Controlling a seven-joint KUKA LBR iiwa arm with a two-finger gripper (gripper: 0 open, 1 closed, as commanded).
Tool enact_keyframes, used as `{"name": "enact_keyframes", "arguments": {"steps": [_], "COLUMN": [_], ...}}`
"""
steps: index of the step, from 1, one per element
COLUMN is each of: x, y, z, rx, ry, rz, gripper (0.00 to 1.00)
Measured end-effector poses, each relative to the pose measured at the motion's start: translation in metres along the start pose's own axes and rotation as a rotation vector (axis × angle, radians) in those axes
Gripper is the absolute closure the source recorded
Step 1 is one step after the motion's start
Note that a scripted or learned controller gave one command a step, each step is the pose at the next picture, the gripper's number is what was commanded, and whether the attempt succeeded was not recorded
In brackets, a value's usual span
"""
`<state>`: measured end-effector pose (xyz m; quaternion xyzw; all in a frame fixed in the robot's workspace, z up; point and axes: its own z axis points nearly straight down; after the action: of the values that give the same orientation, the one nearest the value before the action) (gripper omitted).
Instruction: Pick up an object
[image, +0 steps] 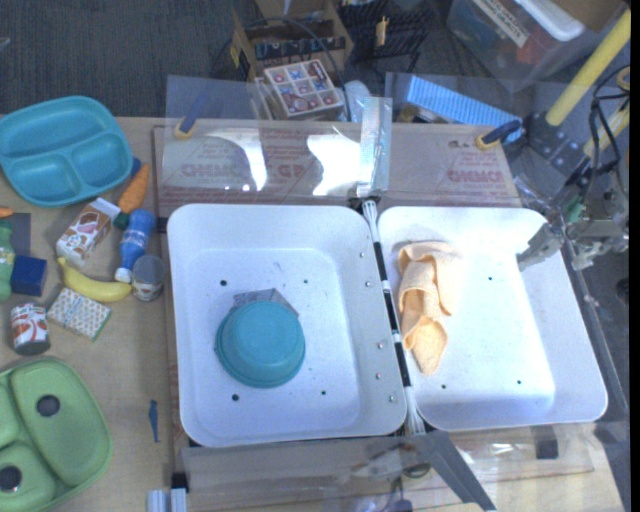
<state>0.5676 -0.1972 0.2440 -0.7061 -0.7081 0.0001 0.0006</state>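
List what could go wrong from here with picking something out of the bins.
1. The orange cloth lies crumpled against the right bin's left wall, so a grasp there may strike the rim or snag only a fold.
2. The teal bowl in the left bin sits upside down, wide and rounded; fingers may slide off it.
3. The gripper sits at the right bin's far edge, so any approach crosses its rim.
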Motion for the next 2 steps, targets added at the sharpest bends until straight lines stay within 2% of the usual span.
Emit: {"name": "enact_keyframes", "arguments": {"steps": [1,2], "x": [0.1,0.097], "y": [0.018,0.056], "z": [0.091,0.152], "rx": [0.001,-0.013], "ry": [-0.001,-0.002], "rz": [-0.118,-0.242], "gripper": [0.0,0.0]}}
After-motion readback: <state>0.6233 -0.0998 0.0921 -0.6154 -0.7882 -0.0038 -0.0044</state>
